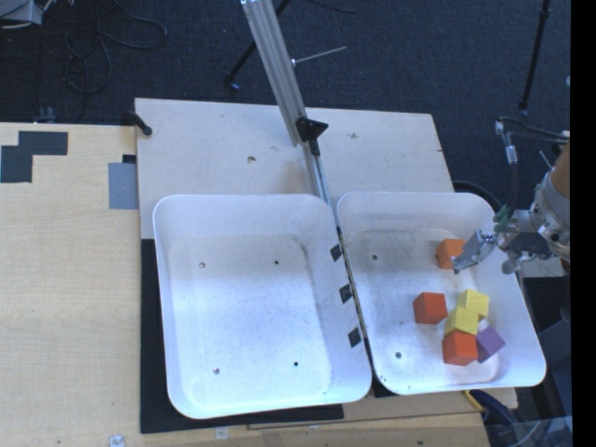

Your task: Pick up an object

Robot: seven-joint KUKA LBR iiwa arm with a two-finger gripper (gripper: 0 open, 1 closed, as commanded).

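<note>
Several small blocks lie in the right bin. An orange block sits near its right wall. Lower down are a red-orange cube, two yellow blocks, an orange-red block and a purple block, bunched in the front right corner. My gripper reaches in from the right, over the bin's right rim. It is open, and its left fingertip ends just right of the orange block. Nothing sits between the fingers.
The left bin lies beside the right one, with black clips along the shared rim. A slanted aluminium rail rises behind the bins. A pale wooden bench top lies to the left.
</note>
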